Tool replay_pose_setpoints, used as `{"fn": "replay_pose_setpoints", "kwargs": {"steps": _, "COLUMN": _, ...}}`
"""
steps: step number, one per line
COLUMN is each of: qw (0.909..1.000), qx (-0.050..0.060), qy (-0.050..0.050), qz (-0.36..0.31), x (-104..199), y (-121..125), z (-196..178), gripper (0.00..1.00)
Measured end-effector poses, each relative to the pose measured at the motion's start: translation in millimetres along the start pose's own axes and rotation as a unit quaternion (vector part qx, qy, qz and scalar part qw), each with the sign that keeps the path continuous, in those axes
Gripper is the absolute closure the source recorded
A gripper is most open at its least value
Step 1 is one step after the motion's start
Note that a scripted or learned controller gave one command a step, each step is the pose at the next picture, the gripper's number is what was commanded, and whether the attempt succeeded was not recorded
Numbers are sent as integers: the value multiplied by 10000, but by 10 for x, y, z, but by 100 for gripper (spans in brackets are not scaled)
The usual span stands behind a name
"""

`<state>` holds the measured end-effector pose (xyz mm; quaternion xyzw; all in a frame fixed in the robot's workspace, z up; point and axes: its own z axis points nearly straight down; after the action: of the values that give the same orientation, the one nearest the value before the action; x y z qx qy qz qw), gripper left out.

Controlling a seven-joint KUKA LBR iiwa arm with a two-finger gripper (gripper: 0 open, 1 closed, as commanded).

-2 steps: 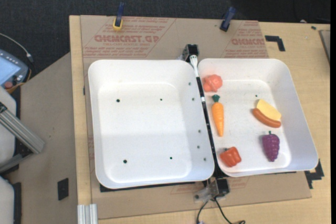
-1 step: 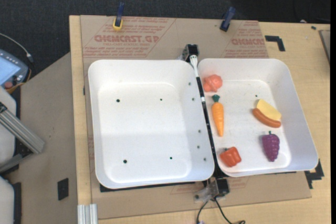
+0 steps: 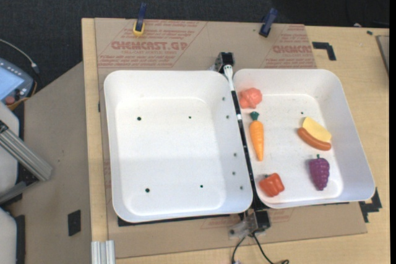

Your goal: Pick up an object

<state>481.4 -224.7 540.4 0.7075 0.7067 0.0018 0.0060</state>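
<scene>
The right bin (image 3: 346, 108) holds several toy foods. A pink strawberry-like piece (image 3: 250, 97) lies at its back left. Just below it an orange carrot (image 3: 257, 140) with a green top lies along the left wall. A red pepper (image 3: 271, 184) sits at the front left. Toward the right side rests a yellow and orange sandwich-like piece (image 3: 315, 134), with a purple bunch of grapes (image 3: 319, 172) in front of it.
The left bin (image 3: 124, 133) stands beside the right one, their rims touching along a black strip (image 3: 238, 127). Both rest on a cardboard sheet (image 3: 185, 40) held by a yellow clamp (image 3: 140, 24) and a blue clamp (image 3: 268, 22).
</scene>
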Motion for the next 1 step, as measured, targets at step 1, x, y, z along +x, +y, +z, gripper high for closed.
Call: {"fn": "replay_pose_setpoints", "kwargs": {"steps": 1, "qw": 10000, "qx": 64, "qy": 29, "qz": -2, "x": 10, "y": -25, "z": 218, "gripper": 100}}
